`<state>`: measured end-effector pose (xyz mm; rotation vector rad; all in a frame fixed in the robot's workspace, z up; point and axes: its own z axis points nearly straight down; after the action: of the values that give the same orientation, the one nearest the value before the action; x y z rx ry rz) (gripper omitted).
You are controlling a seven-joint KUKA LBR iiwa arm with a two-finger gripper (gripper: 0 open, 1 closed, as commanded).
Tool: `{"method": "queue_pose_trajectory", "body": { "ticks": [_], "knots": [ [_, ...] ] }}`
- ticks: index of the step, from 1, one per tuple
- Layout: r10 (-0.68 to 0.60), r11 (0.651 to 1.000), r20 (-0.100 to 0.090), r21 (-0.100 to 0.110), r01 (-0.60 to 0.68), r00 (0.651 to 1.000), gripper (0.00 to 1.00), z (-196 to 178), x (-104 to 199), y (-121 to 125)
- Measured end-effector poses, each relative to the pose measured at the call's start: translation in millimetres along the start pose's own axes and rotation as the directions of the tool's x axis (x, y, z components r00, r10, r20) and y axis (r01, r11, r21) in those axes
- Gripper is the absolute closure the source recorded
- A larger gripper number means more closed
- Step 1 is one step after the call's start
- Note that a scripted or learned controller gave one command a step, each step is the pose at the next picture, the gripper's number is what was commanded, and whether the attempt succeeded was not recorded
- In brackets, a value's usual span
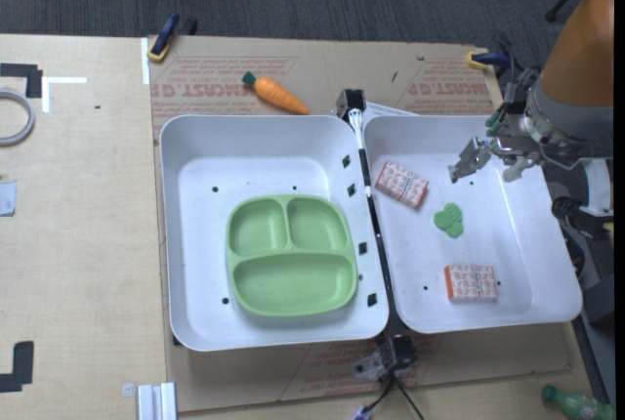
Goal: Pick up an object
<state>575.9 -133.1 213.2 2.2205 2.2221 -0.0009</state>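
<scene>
White plastic forms two bins: the left bin (186, 242) and the right bin (532, 296), clipped together along their shared edge. We see three things in the right bin that could be picked. A patterned box (401, 185) lies near the bin's upper left, its long axis slanting from upper left down to lower right. A second box (472, 282), orange-edged, lies lower in the bin with its long axis running almost level, left to right. Between them sits a small green lump (449, 220), apart from both, with no clear long axis. The left bin holds a green divided plate (291, 255). A toy carrot (275, 93) lies on the cardboard above the left bin, green end to the left. Nothing lies over the boxes or the lump. The claw (496, 157) hangs over the right bin's upper right part, above and right of the lump; we cannot tell how far open it is, and we see nothing in it.
</scene>
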Motion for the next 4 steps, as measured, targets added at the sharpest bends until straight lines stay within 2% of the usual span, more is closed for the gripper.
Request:
{"method": "queue_pose_trajectory", "body": {
  "ticks": [1,2,3,4],
  "knots": [
    [-0.371,0.929,-0.001,0.000,0.371,0.929,0.00,116.8,25.7,-65.4],
    [-0.534,0.846,0.001,-0.002,0.534,0.846,0.00,120.3,-6.2,83.4],
    [-0.534,0.846,0.001,-0.001,0.534,0.846,0.00,89.7,31.1,48.4],
    [-0.631,0.775,0.002,-0.002,0.631,0.775,0.00,20.5,115.7,83.5]
  ]
}}
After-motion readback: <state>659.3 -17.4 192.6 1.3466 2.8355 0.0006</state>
